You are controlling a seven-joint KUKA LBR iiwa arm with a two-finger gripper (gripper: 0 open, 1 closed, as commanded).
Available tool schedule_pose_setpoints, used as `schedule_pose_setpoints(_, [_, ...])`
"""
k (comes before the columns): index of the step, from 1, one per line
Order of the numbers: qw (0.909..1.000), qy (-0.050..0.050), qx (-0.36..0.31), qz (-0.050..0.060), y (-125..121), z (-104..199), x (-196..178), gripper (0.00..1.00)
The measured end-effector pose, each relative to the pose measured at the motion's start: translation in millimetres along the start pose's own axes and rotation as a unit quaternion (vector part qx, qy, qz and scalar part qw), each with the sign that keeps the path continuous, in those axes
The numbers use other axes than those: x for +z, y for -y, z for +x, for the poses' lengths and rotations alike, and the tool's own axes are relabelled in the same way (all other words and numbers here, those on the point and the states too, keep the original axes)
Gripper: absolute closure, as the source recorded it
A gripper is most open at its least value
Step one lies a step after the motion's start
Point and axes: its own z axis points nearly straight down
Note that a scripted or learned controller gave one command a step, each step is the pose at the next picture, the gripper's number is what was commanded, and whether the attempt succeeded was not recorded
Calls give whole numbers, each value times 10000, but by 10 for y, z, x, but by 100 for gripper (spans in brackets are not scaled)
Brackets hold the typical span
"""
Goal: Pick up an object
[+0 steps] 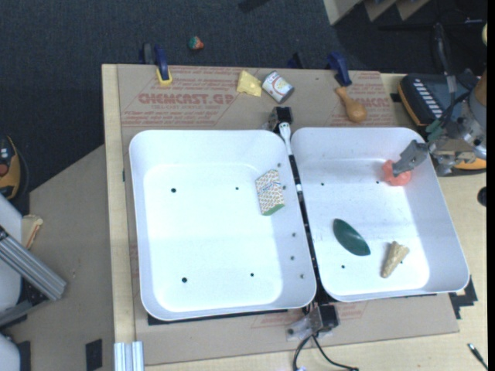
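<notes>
The gripper (404, 163) sits low at the right bin's (433, 284) far right corner, right on a red object (397, 177); whether it grips it, I cannot tell.

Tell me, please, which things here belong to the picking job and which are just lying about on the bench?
Part of the job:
gripper
red object, right at the gripper
dark green object
tan object
patterned object, in the left bin

Lying about, outside the bins:
yellow piece
small box
wooden piece
</notes>
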Motion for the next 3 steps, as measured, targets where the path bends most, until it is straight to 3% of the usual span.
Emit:
schedule_pose_setpoints(1, [10000, -3, -41, -39, -63, 754, -554, 0])
schedule_pose_setpoints(2, [10000, 8, -8, -21, -52, 706, -624, 100])
schedule_pose_setpoints(3, [9999, 22, 3, -99, 777, 581, -2714, 100])
